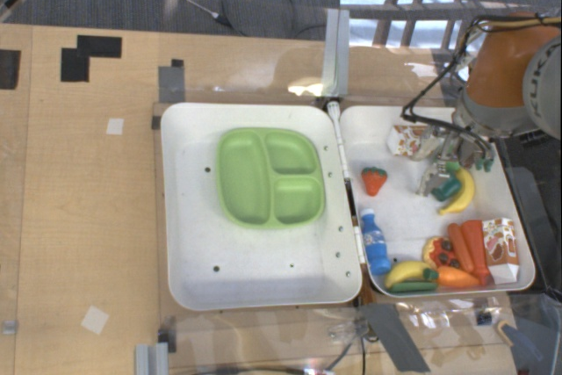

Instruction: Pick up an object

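Bins sit side by side: left bin (189, 277) holds one green tray (269, 176); right bin (399, 215) holds one strawberry (375, 180), one bottle (375, 243), two bananas. Gripper (439, 180) hangs just left of the upper banana (459, 193), which lies slanted; jaw state unclear.

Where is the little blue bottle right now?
The blue bottle lies in the right bin, against its left wall, below the strawberry.
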{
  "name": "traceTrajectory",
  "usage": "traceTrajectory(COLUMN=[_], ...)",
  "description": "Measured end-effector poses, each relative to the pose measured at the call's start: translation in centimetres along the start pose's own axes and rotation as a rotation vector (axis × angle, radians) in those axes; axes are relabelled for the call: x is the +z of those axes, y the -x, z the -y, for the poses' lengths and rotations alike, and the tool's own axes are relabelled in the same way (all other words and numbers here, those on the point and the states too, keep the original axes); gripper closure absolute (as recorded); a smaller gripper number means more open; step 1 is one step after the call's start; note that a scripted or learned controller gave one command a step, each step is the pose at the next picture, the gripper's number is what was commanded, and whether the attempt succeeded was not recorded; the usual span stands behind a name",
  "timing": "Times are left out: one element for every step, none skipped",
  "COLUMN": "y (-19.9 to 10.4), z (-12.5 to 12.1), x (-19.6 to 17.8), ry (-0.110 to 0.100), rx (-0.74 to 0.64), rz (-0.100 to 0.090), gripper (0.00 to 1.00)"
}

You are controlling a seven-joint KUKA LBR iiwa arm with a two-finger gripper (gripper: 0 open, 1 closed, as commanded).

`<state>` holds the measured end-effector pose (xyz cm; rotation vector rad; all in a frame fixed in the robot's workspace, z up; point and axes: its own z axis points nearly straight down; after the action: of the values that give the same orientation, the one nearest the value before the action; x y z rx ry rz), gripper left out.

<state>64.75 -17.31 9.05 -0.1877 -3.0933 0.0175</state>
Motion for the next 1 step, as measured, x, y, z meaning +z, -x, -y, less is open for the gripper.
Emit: traceTrajectory(y=[-4.56], z=[4.1], x=[0.41], ry=[0.01], rx=[-0.027], rz=[0.054], gripper=[0.0])
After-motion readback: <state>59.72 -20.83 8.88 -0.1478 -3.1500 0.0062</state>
